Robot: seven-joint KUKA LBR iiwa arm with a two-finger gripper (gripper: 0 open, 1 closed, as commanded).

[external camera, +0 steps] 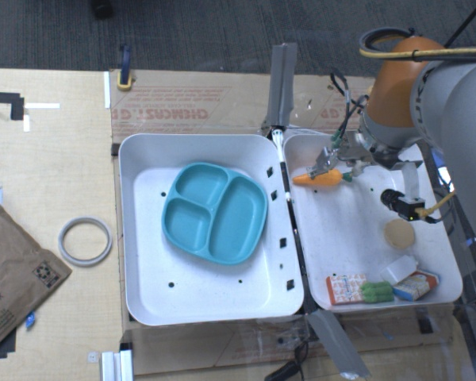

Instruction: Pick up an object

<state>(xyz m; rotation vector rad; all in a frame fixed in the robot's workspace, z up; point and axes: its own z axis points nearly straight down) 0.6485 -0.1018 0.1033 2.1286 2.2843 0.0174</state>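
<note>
Touching carrot (319, 178): gripper (328, 162) above.

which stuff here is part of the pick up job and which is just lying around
In play:
gripper, over the right bin
toy carrot, right by the gripper
tan round object
small box
green item

Lying about:
blue divided plate in the left bin
tape ring
cardboard box

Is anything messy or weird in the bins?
Nothing looks spilled or broken. The blue plate sits crooked in the left bin. In the right bin, the carrot lies by the pincer, and small things crowd the near corner.
</note>
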